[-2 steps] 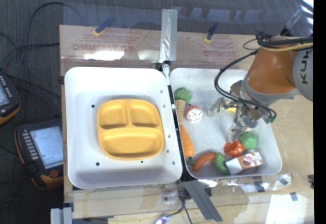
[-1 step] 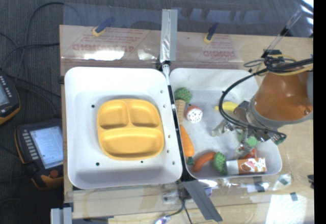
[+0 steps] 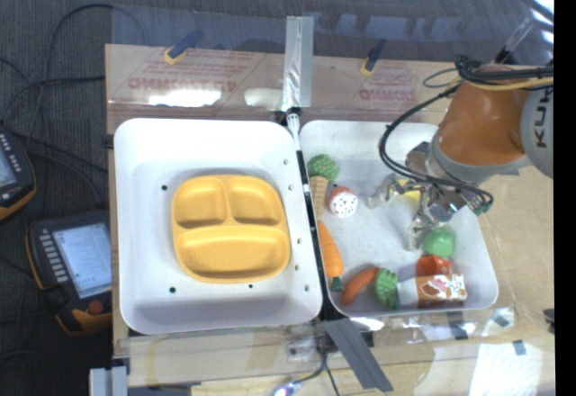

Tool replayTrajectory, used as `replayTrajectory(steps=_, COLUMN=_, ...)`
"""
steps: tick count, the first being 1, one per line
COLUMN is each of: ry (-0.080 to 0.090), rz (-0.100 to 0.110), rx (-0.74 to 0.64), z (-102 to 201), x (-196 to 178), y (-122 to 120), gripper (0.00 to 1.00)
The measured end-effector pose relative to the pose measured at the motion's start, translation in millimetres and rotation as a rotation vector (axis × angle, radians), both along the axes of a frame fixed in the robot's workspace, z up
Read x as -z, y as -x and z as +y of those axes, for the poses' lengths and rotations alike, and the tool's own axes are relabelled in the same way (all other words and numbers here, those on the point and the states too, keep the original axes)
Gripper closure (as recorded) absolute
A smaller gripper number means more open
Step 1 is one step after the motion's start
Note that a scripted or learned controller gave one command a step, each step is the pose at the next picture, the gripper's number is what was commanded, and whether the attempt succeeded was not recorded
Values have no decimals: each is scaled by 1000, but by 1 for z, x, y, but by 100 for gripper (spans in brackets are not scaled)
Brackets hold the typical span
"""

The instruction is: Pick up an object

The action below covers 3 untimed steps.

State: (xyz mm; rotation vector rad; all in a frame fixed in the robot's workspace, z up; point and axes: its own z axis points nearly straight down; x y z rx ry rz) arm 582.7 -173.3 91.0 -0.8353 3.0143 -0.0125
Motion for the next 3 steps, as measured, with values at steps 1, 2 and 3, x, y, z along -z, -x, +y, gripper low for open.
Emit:
replayTrajectory(steps=1, ry=-1, rz=1, rx=-127, z=13, x=1, y=-59, gripper=0)
replayTrajectory(steps=2, ry=3, rz=3, rx=-549, z=-33, x=1, y=-33, gripper=0)
replayTrajectory(steps=3, ry=2, rz=-5, rx=-546, z=-31, x=-11, y=-35, gripper=100)
